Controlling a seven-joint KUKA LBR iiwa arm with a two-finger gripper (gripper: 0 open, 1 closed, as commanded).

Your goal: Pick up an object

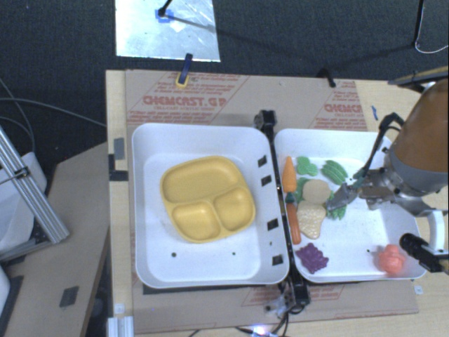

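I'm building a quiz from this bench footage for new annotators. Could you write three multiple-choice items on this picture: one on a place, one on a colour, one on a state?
1. Which bin holds the yellow tray?
A. The left bin
B. The right bin
C. Neither

2. What colour is the grape bunch?
A. Green
B. Purple
C. Orange

3. Where is the tool?
A. Over the yellow tray
B. Outside both bins
C. Low in the right bin, among the toy foods

Key: 1 A, the tray lies in the left bin. 2 B, the bunch near the right bin's front is purple. 3 C, the tool sits beside the green pieces and pale food.
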